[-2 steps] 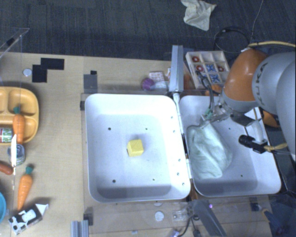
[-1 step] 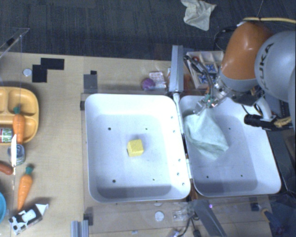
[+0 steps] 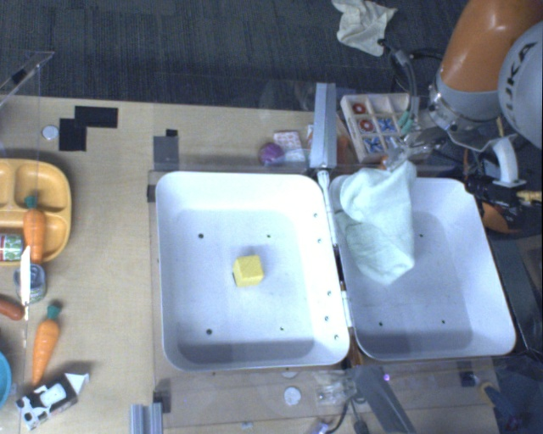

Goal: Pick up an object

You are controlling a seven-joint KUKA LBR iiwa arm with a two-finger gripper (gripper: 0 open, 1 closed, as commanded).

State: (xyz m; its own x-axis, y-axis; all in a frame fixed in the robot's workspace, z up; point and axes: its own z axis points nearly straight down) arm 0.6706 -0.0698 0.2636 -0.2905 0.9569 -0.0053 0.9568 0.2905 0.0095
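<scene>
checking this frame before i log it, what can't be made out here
- Tool, camera view: blurred and mixed with the top of the white cloth, so any grip is unclear.
- Right bin floor beneath the cloth: covered.
- Toys at the left edge, such as the carrot: others cut off by the frame.
- Purple item behind the left bin: too small to identify.

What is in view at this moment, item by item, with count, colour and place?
bins: 2, white, side by side at centre
block: 1, yellow, in the left bin
cloth: 1, white, hanging over the right bin, top corner at the gripper
crumpled rag: 1, cream, top edge
small ball: 1, purple, behind the left bin
tray: 1, yellow, far left
toy carrots: 2, orange, one on the tray, one below it
toy cow: 1, black-and-white, bottom left
arm: 1, grey with orange band, top right
gripper: 1, above the right bin's far edge
</scene>
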